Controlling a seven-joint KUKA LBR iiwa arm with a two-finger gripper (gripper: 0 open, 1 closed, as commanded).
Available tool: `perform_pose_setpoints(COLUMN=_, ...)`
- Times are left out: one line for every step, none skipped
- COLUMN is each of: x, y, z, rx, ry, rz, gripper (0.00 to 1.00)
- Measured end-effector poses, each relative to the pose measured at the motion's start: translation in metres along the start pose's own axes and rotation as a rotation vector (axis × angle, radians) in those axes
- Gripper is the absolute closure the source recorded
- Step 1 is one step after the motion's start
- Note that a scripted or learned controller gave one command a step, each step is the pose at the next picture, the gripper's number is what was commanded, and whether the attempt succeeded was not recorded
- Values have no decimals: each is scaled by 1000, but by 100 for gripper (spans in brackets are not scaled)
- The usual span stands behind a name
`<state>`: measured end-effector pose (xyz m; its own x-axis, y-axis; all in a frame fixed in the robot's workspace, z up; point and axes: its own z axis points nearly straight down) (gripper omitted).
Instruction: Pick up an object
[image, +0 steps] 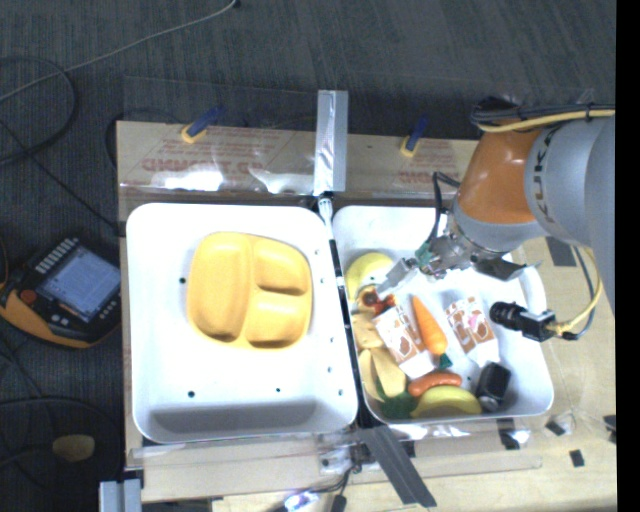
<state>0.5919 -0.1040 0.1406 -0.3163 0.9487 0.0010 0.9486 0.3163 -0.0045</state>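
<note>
One claw (385, 288) reaches low into the right bin (535, 395), tips near a yellow-green fruit (366, 267); grip state unclear. Beside it a carrot (430, 327), small cartons (470, 323), sausage (435, 382), banana (447, 402). Left bin (160, 400) holds a yellow divided tray (248, 290).

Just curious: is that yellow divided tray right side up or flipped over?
Flipped over, apparently: the yellow tray shows bulging rounded sections, not hollows.
</note>
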Motion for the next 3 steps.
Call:
perform_pose_setpoints(x=-29, y=-57, z=51, rx=-14, ry=-5, rz=25, gripper=0)
perform_pose_setpoints(x=-29, y=-55, z=44, rx=-15, ry=-2, rz=26, gripper=100)
perform_pose_setpoints(x=23, y=-16, z=-88, rx=0, ry=-1, rz=74, gripper=100)
